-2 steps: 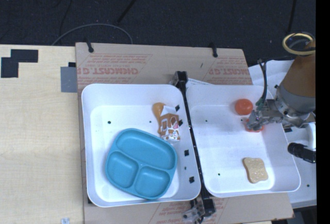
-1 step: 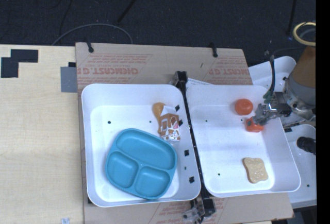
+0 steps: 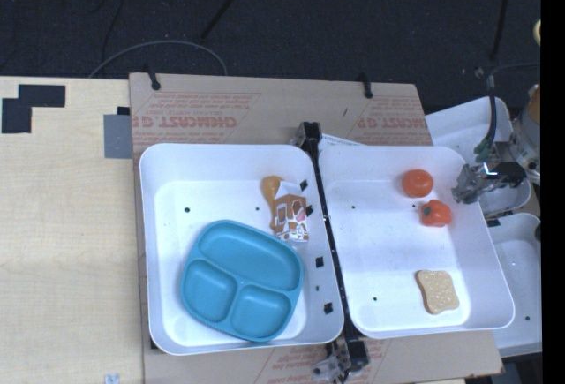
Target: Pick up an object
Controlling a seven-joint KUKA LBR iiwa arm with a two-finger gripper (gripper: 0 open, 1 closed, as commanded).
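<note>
- Gripper (image 3: 481,179) — at the right bin (image 3: 388,320)'s right rim; finger state: cannot tell.
- Tomato (image 3: 435,214) — nearest object, just left and slightly below it.
- Orange ball (image 3: 418,183) — further left, level.

single fixed overhead camera, angled down at slant, mid-distance, both white bins (image 3: 159,197) in frame left of the gripper (image 3: 472,184), arm entering from right edge
</note>
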